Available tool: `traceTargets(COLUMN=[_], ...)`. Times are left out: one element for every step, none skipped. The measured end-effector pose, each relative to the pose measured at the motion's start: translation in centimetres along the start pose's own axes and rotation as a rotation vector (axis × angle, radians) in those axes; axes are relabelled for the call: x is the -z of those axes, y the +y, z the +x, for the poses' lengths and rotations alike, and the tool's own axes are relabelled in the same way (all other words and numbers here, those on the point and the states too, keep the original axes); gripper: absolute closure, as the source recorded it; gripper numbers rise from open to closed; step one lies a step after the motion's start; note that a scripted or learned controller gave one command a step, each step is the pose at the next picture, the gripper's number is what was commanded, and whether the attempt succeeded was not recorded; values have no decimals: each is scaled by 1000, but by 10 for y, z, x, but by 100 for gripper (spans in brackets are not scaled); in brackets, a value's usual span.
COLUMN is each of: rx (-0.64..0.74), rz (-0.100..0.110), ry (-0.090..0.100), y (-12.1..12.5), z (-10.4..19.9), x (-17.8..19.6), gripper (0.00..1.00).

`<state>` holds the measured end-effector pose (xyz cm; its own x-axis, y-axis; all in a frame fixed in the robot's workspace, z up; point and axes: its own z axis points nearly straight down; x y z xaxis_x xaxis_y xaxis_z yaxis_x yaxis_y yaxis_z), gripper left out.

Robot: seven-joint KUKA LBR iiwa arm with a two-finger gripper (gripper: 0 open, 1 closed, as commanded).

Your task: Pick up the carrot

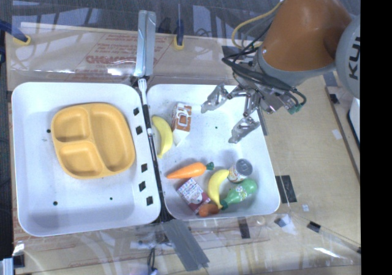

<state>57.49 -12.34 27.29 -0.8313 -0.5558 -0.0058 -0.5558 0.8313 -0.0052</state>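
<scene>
One carrot [187,171] in plain sight — gripper [228,117] spread, above it.

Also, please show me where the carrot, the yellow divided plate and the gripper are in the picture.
carrot [185,171], camera view, middle of its orange body.
yellow divided plate [125,145], camera view, its right rim.
gripper [228,118], camera view, midway between the two spread fingertips, above the right bin.

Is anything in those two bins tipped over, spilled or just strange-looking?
Nothing spilled or broken. The right bin is a loose jumble: the carrot, two bananas, a small can and packets lie at odd angles. The yellow divided plate sits askew in the left bin.
</scene>
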Motion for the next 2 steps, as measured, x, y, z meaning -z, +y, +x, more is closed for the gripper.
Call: traceTargets(rx=[-124, 83], rz=[-6, 1], ry=[7, -2], y=[39, -5], z=[45, 0], x=[-79, 22], gripper=[0, 0])
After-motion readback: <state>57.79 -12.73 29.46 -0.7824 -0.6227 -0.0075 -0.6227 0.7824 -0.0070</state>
